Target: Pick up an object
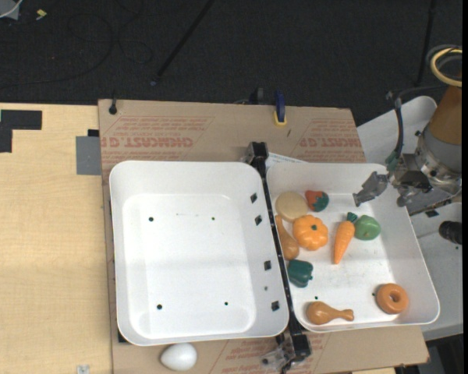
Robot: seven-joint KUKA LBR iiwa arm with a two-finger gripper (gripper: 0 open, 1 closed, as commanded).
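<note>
We see the grey two-finger hand (390, 189) spread open, gripping nothing. It hangs above the shallow white right bin (421, 275), near an orange plastic carrot (342, 241).

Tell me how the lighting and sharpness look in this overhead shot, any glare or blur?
Camera view: even, soft light with faint shadows; the left bin reads bright white without blown glare; the toy carrot and donut have fairly crisp edges; the gripper looks slightly soft; the background above the bench is dark and underexposed.

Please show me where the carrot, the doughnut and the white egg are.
carrot (342, 242): camera view, middle of its orange body.
doughnut (391, 298): camera view, on its ring.
white egg (178, 357): camera view, centre of its shell.
</note>
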